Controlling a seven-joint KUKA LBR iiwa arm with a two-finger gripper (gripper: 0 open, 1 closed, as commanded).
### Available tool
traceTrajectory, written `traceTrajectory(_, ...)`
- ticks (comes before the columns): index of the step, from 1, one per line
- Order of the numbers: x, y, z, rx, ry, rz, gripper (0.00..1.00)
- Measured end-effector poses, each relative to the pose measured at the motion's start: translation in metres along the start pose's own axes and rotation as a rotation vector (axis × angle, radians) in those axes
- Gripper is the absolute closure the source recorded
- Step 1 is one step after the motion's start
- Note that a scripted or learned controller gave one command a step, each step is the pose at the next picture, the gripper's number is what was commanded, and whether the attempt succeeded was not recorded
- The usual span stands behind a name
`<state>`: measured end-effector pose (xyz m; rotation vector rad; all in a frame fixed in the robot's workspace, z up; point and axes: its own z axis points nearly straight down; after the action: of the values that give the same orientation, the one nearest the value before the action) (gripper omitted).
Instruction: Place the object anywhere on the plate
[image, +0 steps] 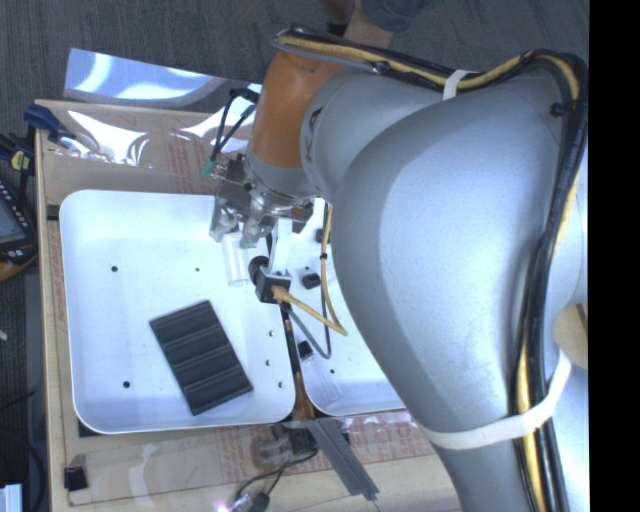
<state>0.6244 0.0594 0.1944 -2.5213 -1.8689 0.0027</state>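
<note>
Grey arm (450, 250) — right bin (345, 395) mostly hidden

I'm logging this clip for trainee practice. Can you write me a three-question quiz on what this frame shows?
1. True or false: the dark ribbed block lies in the left white bin.
2. Where is the gripper relative to the block?
A. Touching its top
B. Apart from it, toward the bin's far side
C. Beneath it
3. Fill in: the arm's band above the wrist is ____ in colour.

Key
1. True. It lies flat, tilted diagonally, near the bin's front.
2. B. Bare bin floor shows between them.
3. Orange.
</note>
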Motion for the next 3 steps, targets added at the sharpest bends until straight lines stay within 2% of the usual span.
traceTrajectory(1,0.051,-0.002,0.086,0.003,-0.002,-0.653,1.00)
traceTrajectory(2,0.002,-0.089,0.003,0.000,-0.002,-0.858,1.00)
traceTrajectory(3,0.031,-0.166,0.083,0.005,-0.003,-0.621,1.00)
